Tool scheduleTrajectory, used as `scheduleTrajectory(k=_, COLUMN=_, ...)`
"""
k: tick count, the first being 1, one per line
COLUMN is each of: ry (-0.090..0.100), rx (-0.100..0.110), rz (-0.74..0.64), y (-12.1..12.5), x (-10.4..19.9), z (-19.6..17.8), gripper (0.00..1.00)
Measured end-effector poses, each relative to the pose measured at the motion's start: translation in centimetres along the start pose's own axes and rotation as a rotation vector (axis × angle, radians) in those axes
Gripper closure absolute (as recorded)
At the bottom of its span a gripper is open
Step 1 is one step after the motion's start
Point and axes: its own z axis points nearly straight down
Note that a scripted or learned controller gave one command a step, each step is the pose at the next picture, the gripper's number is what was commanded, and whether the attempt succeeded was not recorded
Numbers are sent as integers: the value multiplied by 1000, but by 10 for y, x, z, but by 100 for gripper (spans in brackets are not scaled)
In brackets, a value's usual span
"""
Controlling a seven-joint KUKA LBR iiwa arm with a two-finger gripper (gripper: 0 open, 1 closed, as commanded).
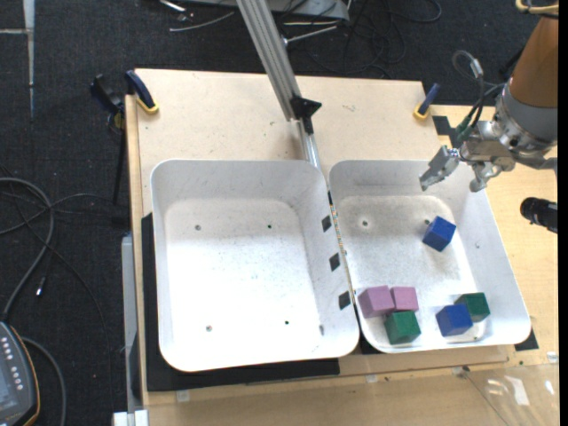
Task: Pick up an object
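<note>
My gripper (460, 172) hangs over the far right corner of the right bin (390, 189), its two fingers spread apart and open with nothing between them. A blue cube (438, 233) lies tilted below it, closer to the camera, apart from the fingers. Along the bin's near side sit two purple cubes (387, 299), a green cube (402, 327), another blue cube (453, 319) and a dark green cube (474, 305).
The left bin (177, 185) stands beside the right one, the two rims meeting in the middle. A slanted metal pole (271, 47) rises from the bench behind the bins. Clamps sit at the bench's far corners (142, 91).
</note>
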Motion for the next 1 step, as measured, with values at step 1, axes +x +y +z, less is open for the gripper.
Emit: scheduleTrajectory(k=1, ry=1, rx=10, rz=6, y=-49, x=-23, z=95, gripper=0)
